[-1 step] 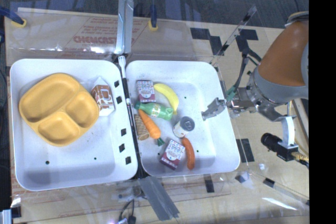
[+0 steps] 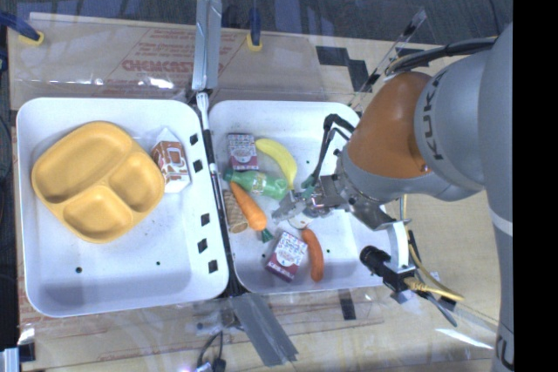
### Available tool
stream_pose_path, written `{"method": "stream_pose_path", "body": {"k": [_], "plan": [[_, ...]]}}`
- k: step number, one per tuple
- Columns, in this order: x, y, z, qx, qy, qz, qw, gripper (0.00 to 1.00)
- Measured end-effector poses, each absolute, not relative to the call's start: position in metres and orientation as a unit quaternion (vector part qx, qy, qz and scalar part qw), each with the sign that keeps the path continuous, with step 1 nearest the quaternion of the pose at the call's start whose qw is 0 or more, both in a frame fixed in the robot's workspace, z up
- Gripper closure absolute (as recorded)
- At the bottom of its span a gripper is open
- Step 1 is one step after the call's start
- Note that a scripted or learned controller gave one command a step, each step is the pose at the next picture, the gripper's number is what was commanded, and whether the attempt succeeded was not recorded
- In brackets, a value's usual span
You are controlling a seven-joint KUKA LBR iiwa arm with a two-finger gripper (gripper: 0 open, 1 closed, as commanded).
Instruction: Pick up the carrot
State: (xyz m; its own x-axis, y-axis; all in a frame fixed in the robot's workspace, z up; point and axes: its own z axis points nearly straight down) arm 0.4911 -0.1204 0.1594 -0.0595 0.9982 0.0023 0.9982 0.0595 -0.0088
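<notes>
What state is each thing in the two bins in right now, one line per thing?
Orange carrot: lying loose in the right bin, not gripped.
Yellow banana: lying flat.
Green plastic bottle: on its side.
Orange sausage: lying flat.
Yellow divided plastic tray: right side up in the left bin.
Gripper: low over the right bin.

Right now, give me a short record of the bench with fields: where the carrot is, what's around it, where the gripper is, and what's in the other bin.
carrot: lies slantwise in the right bin, near its left wall
neighbours: green bottle just above it, banana beyond that, two small cartons, sausage
gripper: over the right bin, to the right of the carrot, nothing seen between its fingers
left bin: holds a yellow divided plate and a small carton
task state: carrot not yet picked up
</notes>
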Motion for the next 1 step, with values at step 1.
{"method": "stream_pose_path", "body": {"k": [1], "plan": [[0.4912,-0.1216,0.1673,-0.684,-0.729,0.0039,0.005,1.0]]}}
